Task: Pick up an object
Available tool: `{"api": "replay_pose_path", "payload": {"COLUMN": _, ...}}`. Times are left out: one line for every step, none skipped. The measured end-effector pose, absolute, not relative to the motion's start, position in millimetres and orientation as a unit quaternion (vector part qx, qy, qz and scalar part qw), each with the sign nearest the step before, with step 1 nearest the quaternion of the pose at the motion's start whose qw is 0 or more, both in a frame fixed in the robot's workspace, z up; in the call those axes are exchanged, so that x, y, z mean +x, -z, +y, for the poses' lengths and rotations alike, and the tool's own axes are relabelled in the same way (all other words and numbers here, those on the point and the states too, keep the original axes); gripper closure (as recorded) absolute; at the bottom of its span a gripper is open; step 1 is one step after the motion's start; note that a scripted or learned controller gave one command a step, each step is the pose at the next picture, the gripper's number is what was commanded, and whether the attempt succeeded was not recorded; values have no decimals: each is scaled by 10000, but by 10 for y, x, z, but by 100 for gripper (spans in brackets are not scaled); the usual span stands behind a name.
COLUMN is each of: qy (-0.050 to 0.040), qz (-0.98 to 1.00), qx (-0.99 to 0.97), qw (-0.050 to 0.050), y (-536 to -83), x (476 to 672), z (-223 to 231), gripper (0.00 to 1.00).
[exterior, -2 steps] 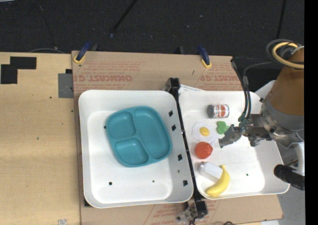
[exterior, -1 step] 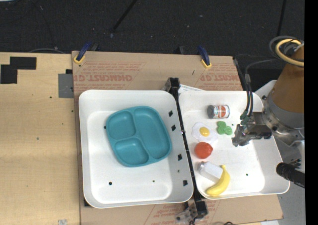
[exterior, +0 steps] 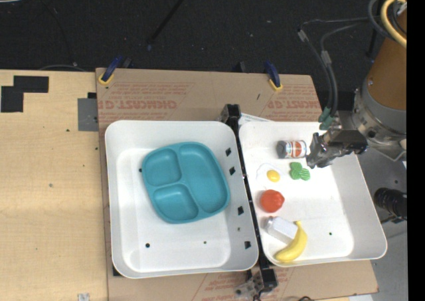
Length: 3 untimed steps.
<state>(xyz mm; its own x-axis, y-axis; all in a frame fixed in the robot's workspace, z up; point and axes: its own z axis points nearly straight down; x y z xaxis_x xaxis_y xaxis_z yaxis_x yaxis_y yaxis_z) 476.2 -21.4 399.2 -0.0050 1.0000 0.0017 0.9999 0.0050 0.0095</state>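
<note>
- The claw (exterior: 317,155) hangs at the right of the frame, over the right bin (exterior: 358,243); its dark tip sits just beside the small can (exterior: 292,149), and whether it is apart or together I cannot tell.
- Just below-left of it lies a green piece (exterior: 299,173), then a yellow piece (exterior: 273,175) and a red tomato-like ball (exterior: 271,200).
- Lower still, a white block (exterior: 281,228) touches a banana (exterior: 294,245).
- The left bin (exterior: 126,240) holds a teal divided plate (exterior: 184,181) (no target, most likely).
- Nothing is lifted yet: this looks like the approach. Next, the claw needs to settle on one item, probably can or green piece, and descend squarely.
</note>
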Motion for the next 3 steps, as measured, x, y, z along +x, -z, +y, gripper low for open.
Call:
{"api": "replay_pose_path", "payload": {"qy": -26, "qz": 7084, "qx": 7058, "qw": 15, "y": -4719, "x": 4757, "z": 255, "gripper": 100}}
{"api": "replay_pose_path", "payload": {"qy": 4, "qz": 7076, "qx": 7066, "qw": -1, "y": -4690, "x": 4756, "z": 245, "gripper": 0}}
{"api": "replay_pose_path", "payload": {"qy": 42, "qz": 7076, "qx": 7066, "qw": -27, "y": -3589, "x": 5006, "z": 435, "gripper": 0}}
